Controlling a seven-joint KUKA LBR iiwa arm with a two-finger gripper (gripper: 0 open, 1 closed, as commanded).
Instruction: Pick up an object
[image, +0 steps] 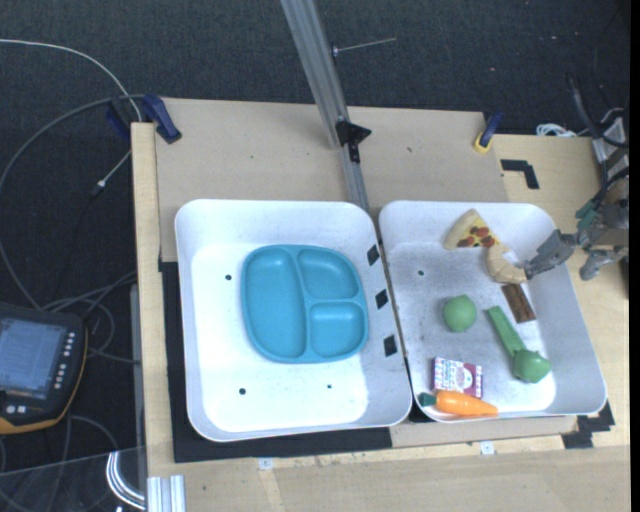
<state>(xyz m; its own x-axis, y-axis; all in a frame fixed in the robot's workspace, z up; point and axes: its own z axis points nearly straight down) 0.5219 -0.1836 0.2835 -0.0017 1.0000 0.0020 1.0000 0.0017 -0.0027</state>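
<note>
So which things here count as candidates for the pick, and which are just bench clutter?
Pick candidates, all in the right bin:
pizza slice, green ball, green scoop, brown bar, small carton, carrot.

Lying about:
blue divided plate in the left bin, handheld pendant, cables.

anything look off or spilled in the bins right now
Nothing is spilled or broken. The carrot rides up on the right bin front rim beside the small carton. The blue divided plate sits slightly askew in the left bin.
</note>
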